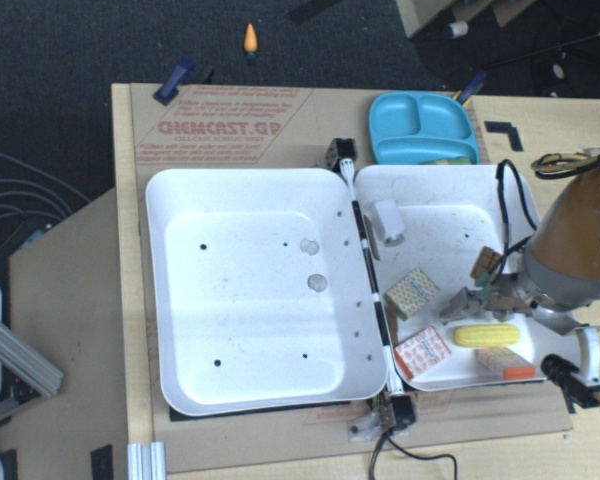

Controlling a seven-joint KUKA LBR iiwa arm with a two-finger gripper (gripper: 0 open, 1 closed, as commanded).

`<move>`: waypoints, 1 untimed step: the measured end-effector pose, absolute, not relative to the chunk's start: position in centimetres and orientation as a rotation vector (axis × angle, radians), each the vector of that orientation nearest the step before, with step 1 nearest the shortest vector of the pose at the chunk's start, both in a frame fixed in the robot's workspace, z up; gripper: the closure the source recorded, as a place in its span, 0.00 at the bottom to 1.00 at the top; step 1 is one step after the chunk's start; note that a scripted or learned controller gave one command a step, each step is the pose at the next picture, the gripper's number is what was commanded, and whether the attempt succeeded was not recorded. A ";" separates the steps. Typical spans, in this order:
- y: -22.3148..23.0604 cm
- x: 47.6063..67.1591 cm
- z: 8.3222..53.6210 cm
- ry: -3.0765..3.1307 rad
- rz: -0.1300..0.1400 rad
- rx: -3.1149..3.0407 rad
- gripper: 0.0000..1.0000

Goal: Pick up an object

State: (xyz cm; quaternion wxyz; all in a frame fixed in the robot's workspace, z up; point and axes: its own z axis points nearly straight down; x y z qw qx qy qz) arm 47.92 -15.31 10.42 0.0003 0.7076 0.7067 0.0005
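Gripper point(477, 303): hanging low in the right bin point(435, 188), finger state impossible to tell.
Yellow object point(486, 336): lying just below the gripper, near the bin's lower edge.
Left bin point(180, 193): offering open room.

The arm point(580, 238) reaches into the right bin point(435, 183), its gripper point(485, 303) low just above a yellow corn cob point(487, 336). A patterned block point(412, 291) and a red-printed packet point(422, 352) lie near.
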 end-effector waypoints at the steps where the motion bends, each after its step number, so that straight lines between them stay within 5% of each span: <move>1: -21.5 50.8 9.5 2.222 0.000 2.221 0.00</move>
